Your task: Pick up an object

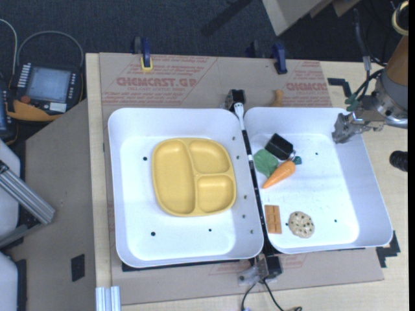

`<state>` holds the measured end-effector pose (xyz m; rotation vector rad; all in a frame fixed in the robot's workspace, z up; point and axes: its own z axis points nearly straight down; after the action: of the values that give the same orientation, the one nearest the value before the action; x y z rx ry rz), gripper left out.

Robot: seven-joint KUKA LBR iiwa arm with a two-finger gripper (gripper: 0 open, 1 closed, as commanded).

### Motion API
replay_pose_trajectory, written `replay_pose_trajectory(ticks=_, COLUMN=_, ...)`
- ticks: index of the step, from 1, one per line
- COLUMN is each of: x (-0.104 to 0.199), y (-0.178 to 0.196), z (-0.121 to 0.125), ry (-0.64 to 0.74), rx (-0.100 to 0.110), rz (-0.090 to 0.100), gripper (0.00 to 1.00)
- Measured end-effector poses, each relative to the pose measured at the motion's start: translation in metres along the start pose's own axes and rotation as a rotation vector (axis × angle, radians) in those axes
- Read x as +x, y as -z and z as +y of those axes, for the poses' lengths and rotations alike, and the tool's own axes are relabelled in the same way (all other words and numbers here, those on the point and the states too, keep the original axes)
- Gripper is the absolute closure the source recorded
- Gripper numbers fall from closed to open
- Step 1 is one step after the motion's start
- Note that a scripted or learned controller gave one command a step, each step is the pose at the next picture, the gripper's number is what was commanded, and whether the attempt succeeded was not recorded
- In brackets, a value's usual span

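We looked down on two white bins set side by side on the bench. The left bin (130, 193) carried a yellow divided plate (193, 176), lying flat near its middle, with three compartments facing up.

The right bin (363, 199) held the small things. A black block (280, 146) lay toward the bin's upper left, just beside a green piece (264, 161). An orange carrot (279, 173) lay at a slant, its leafy end touching or very nearly touching the green piece and the black block. Lower down, near the bin's front left, we saw a brown cracker (273, 218) standing lengthwise, and just beside it to the right a round cookie (301, 224) with dark chips. The cracker and cookie lay well apart from the carrot group.

The arm came in from the right, and its gripper (343, 129) hung over the upper right edge of the right bin, well apart from every object there. Nothing was between its fingers that we could see, and we could not tell whether they were spread or pressed together, for they were small and blurred at that spot.
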<state>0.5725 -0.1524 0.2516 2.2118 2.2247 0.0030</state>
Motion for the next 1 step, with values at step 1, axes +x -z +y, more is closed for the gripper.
replay_pose_trajectory(ticks=1, x=0.0575, y=-0.0135, z=0.0098, ry=0.0, rx=0.007, rz=0.005, gripper=1.0)
